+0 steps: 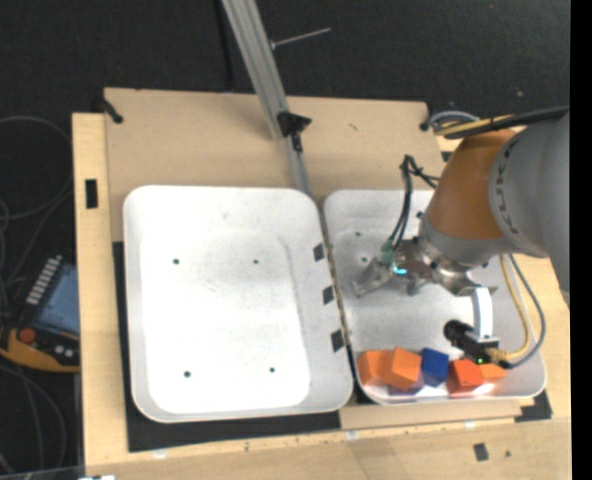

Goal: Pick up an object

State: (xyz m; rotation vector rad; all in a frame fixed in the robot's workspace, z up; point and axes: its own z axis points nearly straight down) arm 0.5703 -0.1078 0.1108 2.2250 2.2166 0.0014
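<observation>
The arm reaches in from the right over the right bin (376, 218), its pincer (376, 276) low near that bin's left-middle floor; whether it is apart or together cannot be told. Two orange blocks (391, 367) (466, 375) and a blue block (434, 364) lie along the near edge.

A robotics lab: a plain board bench (226, 143) carries two shallow white bins (221, 298) side by side. Left of the bench, cables (6, 198) sprawl over dark floor beside a control pendant (46, 313). A metal rail (261, 58) slants in behind the bench.
</observation>
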